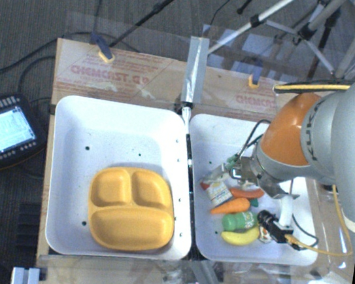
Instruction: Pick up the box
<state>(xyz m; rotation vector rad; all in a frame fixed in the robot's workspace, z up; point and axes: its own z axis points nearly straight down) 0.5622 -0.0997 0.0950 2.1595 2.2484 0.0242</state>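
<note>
So the grey arm with the orange band (290,138) reaches in from the right, and its gripper (244,171) sits low over the right white bin (208,133). Can't tell its state from up here. The small white and red box (218,190) lies near that bin's left wall, just beside the gripper, with an orange carrot (231,205) and yellow banana (240,237) towards the front edge. The left white bin (88,118) holds a yellow divided plastic tray (131,208).
</note>
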